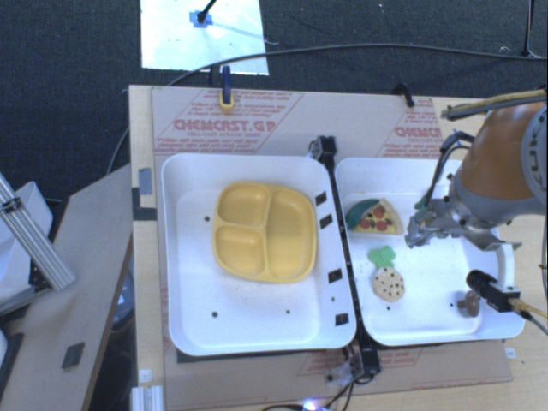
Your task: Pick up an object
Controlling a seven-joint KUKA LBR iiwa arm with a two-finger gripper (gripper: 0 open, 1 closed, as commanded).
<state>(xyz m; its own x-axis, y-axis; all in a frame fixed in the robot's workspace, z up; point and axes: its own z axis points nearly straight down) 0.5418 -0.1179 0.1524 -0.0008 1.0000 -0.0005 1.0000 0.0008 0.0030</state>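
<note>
Arm enters from right of frame, gripper point(417, 232) low over right bin point(428, 315). Jaws: state unclear, too small to tell; nothing visibly between them. Nearest targets: pizza slice point(374, 216) just left, pineapple point(386, 277) below-left. Yellow plate point(261, 230) sits apart in left bin point(193, 315).

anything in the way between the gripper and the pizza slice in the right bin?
Nothing visible. The gripper hangs over the right bin, just right of the pizza slice, with bare white floor between them. The pineapple toy lies lower down, off that line, and the small brown piece sits near the bin's lower right corner.
</note>
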